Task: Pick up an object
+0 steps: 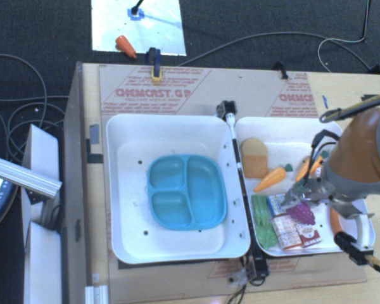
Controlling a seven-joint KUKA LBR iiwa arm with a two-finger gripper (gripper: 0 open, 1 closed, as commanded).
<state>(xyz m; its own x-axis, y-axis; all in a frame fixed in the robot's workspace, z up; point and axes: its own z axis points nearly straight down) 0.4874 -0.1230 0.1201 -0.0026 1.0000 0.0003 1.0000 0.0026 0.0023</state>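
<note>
Reaching in from the right with the grey arm [351, 176], orange band [367, 138] sitting above the wrist. Hanging the gripper [300, 194] low inside the right white bin [285, 124], tip pointing down at the clutter on the floor. Trying to read the gripper as spread or closed and failing: blurred and half hidden by the wrist at this slant, so cannot tell.

Finding a purple object [303, 213] just below the gripper, seemingly touching or nearly so, though not clearly being gripped. Finding a red-and-white packet [292, 231] just past that, further toward the near edge of the bin. Seeing a green item [259, 211] to the gripper's left and slightly below, lying along the dividing wall. Noticing a carrot [270, 178] near the gripper's upper left, lying at a slant, and a tan bread-like piece [254, 157] beyond it, further left and up. Catching a small orange thing [314, 167] just above the gripper, partly covered by cabling, and another orange piece [334, 219] to the lower right, close beside the arm.

Looking well away to the left: coming upon the second white bin [171, 122], holding a blue divided plate [187, 190] lying flat near its middle. Resting both bins side by side on the bench [196, 87].
</note>
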